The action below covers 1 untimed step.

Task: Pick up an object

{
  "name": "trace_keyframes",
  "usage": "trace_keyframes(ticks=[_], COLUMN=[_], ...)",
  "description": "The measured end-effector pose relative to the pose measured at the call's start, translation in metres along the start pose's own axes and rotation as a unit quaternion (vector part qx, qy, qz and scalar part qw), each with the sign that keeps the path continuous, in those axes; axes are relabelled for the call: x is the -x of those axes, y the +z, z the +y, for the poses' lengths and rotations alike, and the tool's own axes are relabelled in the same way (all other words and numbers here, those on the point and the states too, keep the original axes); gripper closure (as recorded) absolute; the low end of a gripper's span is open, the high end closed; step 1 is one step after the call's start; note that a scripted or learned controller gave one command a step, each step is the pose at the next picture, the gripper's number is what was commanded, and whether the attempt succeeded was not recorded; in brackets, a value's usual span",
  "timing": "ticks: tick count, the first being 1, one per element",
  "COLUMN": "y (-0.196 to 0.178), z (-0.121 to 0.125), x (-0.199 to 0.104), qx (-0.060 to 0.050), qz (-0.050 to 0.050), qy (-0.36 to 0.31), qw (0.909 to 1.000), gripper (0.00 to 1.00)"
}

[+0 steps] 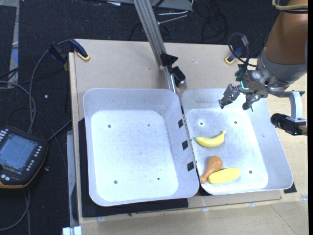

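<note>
My pincer (239,100) hung released, fingers spread with nothing between them, above the far end of the right bin (274,151). Nearer the camera in that bin a banana (211,140) lay close to the middle wall, apart from my pincer. Past it an orange drumstick (212,166) touched a yellow block (224,175). The left bin (98,131) sat beside it on the desk (122,65)

My table (127,65) is a pale wooden board carrying two shallow white bins side by side, touching along their inner edges: the left bin (93,146) and the right bin (274,151). A yellow clamp (83,57) grips its far left corner, another clamp (230,59) its far right.
</note>
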State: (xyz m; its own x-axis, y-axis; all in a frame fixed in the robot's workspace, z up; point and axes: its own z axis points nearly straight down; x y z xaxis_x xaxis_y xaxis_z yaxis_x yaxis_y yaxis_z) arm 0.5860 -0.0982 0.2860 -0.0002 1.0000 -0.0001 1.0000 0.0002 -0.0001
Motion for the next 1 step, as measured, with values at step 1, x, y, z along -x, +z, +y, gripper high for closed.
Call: trace_keyframes(ticks=[1], y=[0.0], z=[0.0], x=[0.0], qx=[0.0], qz=[0.0], qy=[0.0], qw=[1.0], gripper=[0.0])
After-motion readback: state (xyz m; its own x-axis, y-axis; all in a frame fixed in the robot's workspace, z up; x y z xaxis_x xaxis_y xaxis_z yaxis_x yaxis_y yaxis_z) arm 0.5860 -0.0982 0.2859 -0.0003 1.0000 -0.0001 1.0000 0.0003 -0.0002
